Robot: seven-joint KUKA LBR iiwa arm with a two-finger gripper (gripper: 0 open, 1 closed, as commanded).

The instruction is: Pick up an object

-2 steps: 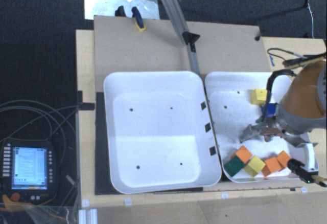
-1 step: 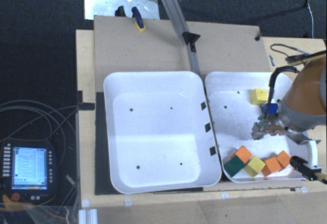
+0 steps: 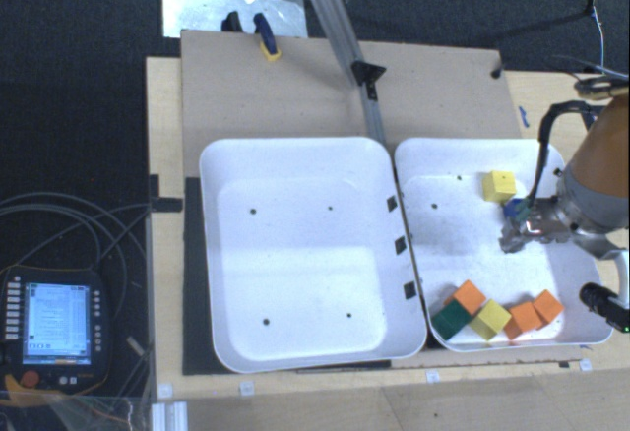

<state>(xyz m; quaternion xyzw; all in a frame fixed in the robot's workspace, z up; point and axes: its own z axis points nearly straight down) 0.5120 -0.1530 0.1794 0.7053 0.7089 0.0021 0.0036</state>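
Note:
My gripper (image 3: 516, 234) hangs low inside the right bin (image 3: 433, 222), near its right side. A small blue block (image 3: 513, 210) shows just above the gripper's tip, partly hidden by it; whether it touches the gripper is unclear. A yellow block (image 3: 499, 185) lies a little farther back. Along the bin's front edge sit an orange block (image 3: 470, 296), a green block (image 3: 452, 320), a second yellow block (image 3: 489, 320) and two more orange blocks (image 3: 525, 318), (image 3: 547, 305).
The left bin (image 3: 212, 252) stands beside the right one, sharing a middle rim. A grey pole (image 3: 335, 16) slants over the bench's back. A teach pendant (image 3: 54, 326) and cables lie on the floor at left.

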